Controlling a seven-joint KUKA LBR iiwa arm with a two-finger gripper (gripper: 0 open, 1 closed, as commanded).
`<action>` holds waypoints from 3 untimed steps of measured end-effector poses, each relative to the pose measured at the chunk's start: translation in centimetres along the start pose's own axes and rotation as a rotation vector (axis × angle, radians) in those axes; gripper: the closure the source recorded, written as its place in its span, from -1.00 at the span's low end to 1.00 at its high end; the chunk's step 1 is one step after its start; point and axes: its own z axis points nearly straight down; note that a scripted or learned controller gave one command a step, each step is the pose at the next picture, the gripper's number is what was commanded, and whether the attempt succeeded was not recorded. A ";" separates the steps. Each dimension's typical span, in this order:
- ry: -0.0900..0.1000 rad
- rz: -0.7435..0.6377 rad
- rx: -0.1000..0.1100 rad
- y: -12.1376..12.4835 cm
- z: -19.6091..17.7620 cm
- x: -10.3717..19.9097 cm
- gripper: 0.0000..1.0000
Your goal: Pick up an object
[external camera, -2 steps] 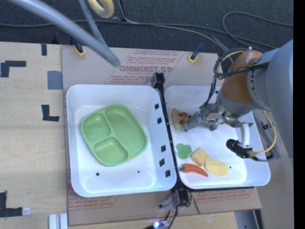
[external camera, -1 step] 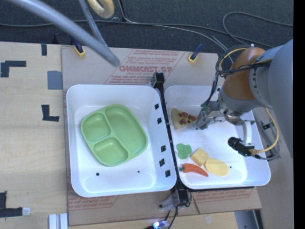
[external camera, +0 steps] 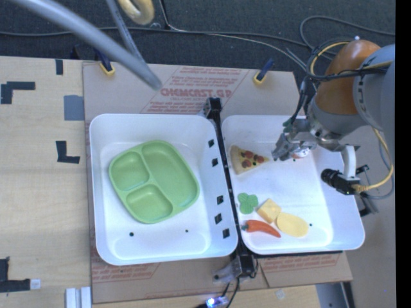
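While several toy foods lie in the right bin [external camera: 334,233], the one closest to the gripper [external camera: 287,149] is the pizza slice [external camera: 246,158], which rests flat near the upper left part of that bin, with its tip pointing right toward the gripper. The gripper hangs just beside this tip, low over the bin floor, and nothing is visible between its fingers; whether they are apart or together I cannot tell, because they are small and blurred. Lower in the same bin, a green broccoli piece [external camera: 248,202] lies just beside a yellow cheese block [external camera: 268,210]. A round yellow chip [external camera: 292,224] touches the cheese on its right, and an orange carrot [external camera: 263,228] lies under them, near the bin's front wall. The arm [external camera: 350,82], grey with an orange band, comes in from the right above the bin. The left bin [external camera: 103,236] holds a green divided plate [external camera: 153,181] with three compartments, slightly turned. Both bins stand on a brown cardboard sheet [external camera: 192,85] on the wooden bench [external camera: 38,191].
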 end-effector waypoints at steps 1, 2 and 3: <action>0.000 0.000 0.001 0.1 -5.3 0.0 1.00; 0.003 -0.004 0.004 -1.0 -6.0 5.0 1.00; 0.002 -0.005 0.006 -0.8 -5.2 10.4 1.00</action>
